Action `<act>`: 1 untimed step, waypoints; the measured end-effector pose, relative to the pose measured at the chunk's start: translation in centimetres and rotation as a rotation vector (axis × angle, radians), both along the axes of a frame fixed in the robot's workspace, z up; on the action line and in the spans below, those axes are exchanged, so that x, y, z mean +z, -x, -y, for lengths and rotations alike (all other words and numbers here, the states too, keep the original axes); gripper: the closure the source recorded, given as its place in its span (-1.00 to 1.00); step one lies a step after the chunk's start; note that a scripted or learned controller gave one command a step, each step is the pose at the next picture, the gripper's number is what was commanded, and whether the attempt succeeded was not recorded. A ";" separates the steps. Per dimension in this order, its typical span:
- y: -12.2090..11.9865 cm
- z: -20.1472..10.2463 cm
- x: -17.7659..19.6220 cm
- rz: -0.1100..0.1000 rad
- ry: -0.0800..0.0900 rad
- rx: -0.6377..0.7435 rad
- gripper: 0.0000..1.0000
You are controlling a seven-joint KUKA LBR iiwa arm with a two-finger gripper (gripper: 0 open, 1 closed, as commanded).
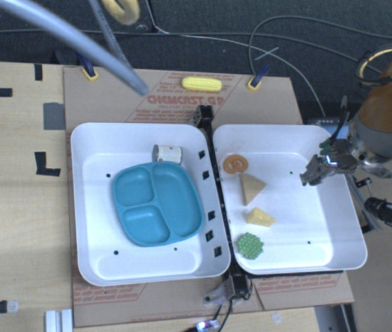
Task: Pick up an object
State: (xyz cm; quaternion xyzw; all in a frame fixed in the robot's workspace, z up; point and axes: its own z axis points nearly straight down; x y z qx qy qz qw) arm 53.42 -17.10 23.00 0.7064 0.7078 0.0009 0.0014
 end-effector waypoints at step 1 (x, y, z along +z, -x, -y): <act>-0.1 0.0 4.6 0.001 0.000 0.000 1.00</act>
